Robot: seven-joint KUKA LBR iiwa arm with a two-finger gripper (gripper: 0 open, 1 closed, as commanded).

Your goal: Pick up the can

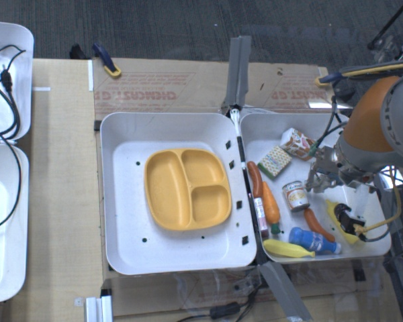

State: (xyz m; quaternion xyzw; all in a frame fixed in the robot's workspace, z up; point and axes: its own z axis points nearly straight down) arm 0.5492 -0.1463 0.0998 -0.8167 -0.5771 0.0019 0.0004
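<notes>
Cardboard-covered bench (174, 86) bears bins (121, 200), dark floor behind.

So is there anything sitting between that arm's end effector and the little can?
Nothing visible does. The end effector hovers just right of the can, with bare bin floor between; the carrot lies on its far side.

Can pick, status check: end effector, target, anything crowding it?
End effector low in right bin, just right of can. Can lies on bin floor, not gripped. Carrot to its left, blue bottle below.
</notes>
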